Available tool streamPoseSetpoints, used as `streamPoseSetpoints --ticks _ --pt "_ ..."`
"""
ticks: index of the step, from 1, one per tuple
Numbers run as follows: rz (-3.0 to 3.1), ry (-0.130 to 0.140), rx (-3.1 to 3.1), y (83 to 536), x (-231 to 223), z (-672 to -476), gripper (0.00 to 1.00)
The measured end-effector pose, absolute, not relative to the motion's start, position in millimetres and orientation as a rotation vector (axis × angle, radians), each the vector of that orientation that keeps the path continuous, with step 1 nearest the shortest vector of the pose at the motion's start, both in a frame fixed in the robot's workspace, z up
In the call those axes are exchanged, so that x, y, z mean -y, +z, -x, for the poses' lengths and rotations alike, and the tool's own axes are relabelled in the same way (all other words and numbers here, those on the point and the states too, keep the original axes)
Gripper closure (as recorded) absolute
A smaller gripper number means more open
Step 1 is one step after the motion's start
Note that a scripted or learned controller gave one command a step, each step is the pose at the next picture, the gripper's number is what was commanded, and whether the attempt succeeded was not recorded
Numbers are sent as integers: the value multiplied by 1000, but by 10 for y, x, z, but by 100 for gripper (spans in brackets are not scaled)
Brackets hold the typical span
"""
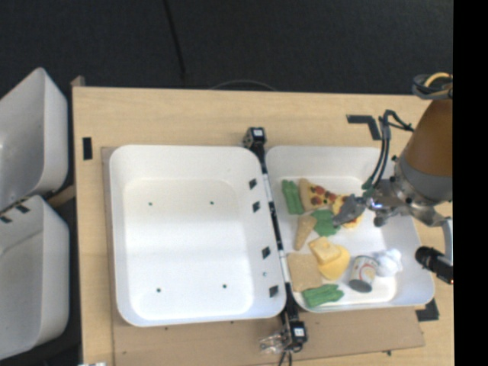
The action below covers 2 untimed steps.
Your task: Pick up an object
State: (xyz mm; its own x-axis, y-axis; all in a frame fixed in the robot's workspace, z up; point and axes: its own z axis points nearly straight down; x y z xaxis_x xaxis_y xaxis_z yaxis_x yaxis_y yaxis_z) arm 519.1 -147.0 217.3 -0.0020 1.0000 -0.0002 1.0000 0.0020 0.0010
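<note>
One gripper (352, 211) hung low over the right bin (343, 162), on the end of a grey arm (427, 155) with an orange band that reached in from the right. Its dark fingers sat right above a green toy (324, 223) and next to a slice of toy pizza (318, 197). I could not tell if the fingers were wide or closed, or if they had hold of anything, because that part was small and blurry.

The toys to pick from were all in the right bin. A long green piece (292, 197) lay just left of the pizza slice. A tan cone shape (303, 232) lay below it. A yellow block (330, 258) like cheese sat near the middle. A flat tan piece (303, 271) lay beside it on the left. Another green piece (323, 295) lay at the front edge. A round grey thing (362, 274) and a small white thing (390, 263) sat to the right of the cheese.

The left bin (122, 227) stood touching the right bin, both on a wooden bench (168, 117).
</note>
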Motion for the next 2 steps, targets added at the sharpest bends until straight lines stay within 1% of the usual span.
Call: streamPoseSetpoints --ticks 1,2 --pt "-2227 -5 -2222 1001 1329 -4874 0" --pt "-2234 5 -2204 1161 1342 -4911 100"
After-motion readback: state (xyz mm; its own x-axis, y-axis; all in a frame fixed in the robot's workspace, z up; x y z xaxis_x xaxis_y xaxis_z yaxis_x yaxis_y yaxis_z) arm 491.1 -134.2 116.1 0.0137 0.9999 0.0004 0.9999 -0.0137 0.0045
